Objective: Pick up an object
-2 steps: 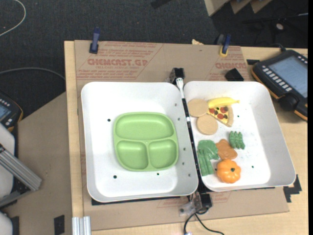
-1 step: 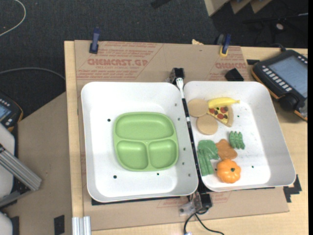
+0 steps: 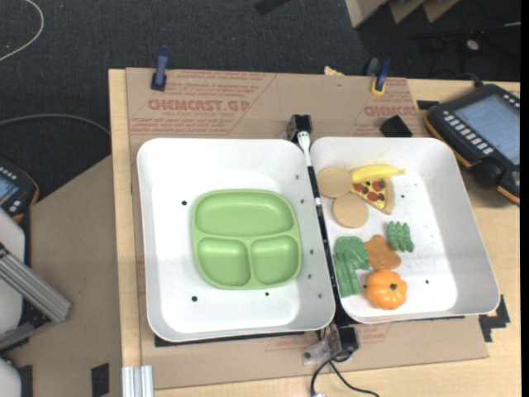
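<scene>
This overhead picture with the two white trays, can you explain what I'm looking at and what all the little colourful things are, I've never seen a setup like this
This is a robot workbench, seen from one camera fixed above it and looking down at a slant. Two shallow white bins sit side by side on a brown board. The left bin holds a green divided plate with three compartments. The right bin holds toy food: a pizza slice, a banana touching it, two tan round pieces, green vegetable pieces, a brown piece and an orange pumpkin. Blue clamps pin the board at the back. A handheld controller lies at the right. The robot's job is to pick up one object.
</scene>
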### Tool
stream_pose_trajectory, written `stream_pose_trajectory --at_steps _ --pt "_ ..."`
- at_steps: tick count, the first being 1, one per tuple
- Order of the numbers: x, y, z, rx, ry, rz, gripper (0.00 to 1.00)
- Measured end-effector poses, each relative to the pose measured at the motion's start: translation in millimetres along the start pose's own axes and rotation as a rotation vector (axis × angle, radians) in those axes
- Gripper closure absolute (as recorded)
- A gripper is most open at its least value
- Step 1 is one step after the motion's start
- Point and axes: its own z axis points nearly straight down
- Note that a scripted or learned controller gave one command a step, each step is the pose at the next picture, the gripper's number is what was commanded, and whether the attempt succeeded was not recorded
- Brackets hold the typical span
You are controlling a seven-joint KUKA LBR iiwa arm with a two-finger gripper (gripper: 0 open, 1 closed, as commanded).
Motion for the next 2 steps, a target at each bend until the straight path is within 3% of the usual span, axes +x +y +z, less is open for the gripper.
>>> stream_pose_trajectory --at_steps 1,2 --pt "-28 -3 98 0.015 0.006 0.004 1.0" --pt "-27 -1 81 0.001 0.0 0.001 1.0"
